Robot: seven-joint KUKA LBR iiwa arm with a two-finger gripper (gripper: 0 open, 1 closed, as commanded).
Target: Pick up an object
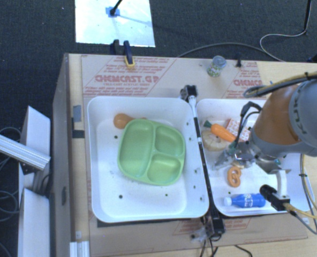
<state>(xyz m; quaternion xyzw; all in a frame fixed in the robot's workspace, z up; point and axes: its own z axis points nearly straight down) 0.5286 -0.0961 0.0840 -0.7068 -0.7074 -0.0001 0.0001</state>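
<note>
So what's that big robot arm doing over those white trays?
The grey and orange arm is reaching into the right bin, trying to pick something up. Its pincer hangs over a pretzel, near a carrot and a blue bottle. A green divided plate sits in the left bin.

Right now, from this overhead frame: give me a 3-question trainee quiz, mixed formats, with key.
1. True or false: the green divided plate lies in the right bin.
2. Multiple choice: which item lies nearest the right bin's front edge? A) carrot B) blue bottle C) pretzel
3. Fill in: the gripper is over the ____ bin.

Key: 1. False, it is in the left bin, next to an orange ball. 2. B. 3. Right, just above the pretzel.
</note>
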